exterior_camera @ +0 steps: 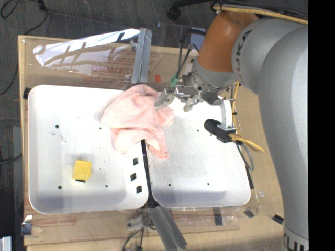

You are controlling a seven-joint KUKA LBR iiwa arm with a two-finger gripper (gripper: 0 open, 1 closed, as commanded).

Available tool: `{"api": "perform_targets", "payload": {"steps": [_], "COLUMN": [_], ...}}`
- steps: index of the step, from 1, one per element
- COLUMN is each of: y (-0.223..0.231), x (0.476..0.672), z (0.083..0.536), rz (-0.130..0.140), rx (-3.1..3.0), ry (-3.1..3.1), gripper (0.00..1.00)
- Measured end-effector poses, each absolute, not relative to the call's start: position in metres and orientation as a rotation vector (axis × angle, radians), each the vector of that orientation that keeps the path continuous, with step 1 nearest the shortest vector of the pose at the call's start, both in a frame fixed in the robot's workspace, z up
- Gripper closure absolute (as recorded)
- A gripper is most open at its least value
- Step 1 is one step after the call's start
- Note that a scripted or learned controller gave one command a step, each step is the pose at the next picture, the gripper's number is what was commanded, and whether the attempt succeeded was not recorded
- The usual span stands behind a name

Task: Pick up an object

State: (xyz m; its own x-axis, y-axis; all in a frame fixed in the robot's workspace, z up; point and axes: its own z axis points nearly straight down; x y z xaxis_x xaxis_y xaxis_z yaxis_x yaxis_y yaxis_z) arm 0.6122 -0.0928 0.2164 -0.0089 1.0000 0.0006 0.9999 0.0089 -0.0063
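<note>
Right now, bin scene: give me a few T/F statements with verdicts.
1. The pink cloth lies across the divider between the two bins. True.
2. The yellow block sits in the right bin. False: it is in the left bin, near its front.
3. The gripper is at the cloth's right edge, near the back of the right bin. True.
4. The cloth covers the yellow block. False: they lie apart, the block out in the open.
5. The arm reaches in from the left. False: from the right.
</note>
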Motion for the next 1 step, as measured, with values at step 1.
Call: {"api": "perform_targets", "payload": {"steps": [1], "y": [-0.1294], "x": [0.5888], "z": [0.0922], "rz": [0.001], "rx": [-1.767], "ry": [-2.595], "gripper": [0.0]}}
